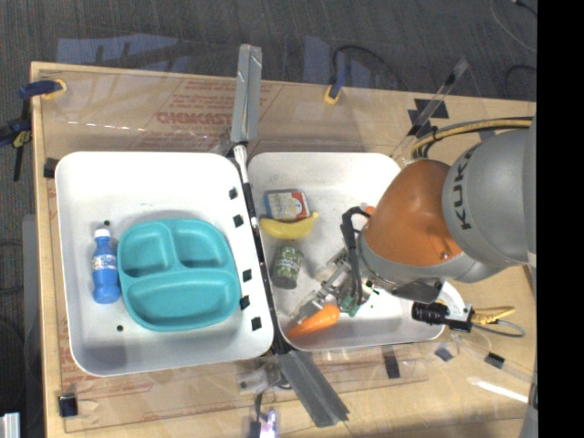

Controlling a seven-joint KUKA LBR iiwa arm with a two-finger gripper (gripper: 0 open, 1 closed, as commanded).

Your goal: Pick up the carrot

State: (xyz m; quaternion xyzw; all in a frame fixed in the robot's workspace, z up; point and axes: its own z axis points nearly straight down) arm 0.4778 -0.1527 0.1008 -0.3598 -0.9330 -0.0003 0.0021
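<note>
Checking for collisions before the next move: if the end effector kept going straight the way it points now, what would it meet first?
Most likely the carrot: the end effector points down-left, right at its upper side. Depth is hard to judge from above, so contact may already exist.

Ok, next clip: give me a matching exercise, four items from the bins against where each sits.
Items:
1. carrot
2. blue bottle
3. banana
4. teal tray

Places:
A. left bin, along its left wall
B. right bin, near the front wall by the tool
C. left bin, middle
D. right bin, upper left part

Pairs: 1-B, 2-A, 3-D, 4-C
</note>
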